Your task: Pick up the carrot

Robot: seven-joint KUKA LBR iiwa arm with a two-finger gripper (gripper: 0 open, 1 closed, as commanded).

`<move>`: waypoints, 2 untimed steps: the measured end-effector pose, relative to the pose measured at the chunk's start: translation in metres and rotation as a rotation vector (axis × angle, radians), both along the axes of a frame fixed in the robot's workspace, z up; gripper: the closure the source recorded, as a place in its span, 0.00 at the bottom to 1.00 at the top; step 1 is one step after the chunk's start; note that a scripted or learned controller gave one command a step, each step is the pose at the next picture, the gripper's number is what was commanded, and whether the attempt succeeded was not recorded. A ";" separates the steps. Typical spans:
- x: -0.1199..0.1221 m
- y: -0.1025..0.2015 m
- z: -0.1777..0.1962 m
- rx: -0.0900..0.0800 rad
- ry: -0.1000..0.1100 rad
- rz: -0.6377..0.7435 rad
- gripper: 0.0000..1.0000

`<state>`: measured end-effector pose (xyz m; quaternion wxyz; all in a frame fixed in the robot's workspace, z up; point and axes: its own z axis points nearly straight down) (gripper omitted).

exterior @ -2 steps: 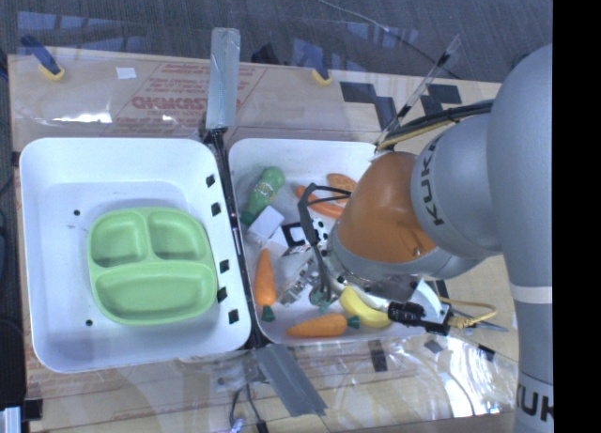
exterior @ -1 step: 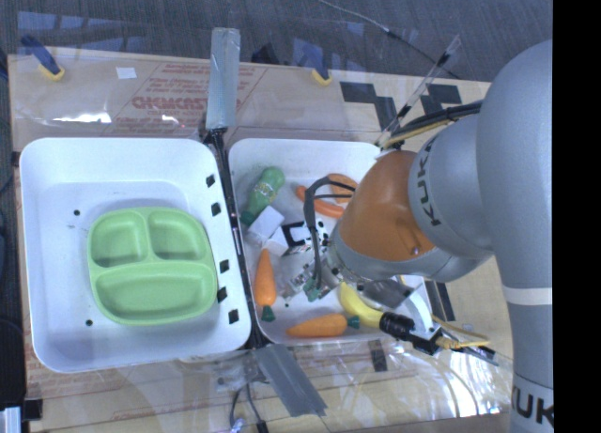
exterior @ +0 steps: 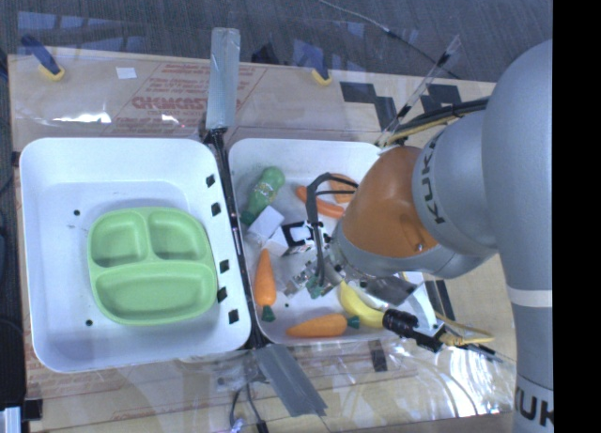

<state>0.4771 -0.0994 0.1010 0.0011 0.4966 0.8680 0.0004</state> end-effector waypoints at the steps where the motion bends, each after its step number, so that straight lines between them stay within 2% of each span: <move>1: -0.002 0.002 -0.010 0.002 0.007 -0.001 1.00; 2: -0.001 0.002 0.000 0.003 0.008 0.006 1.00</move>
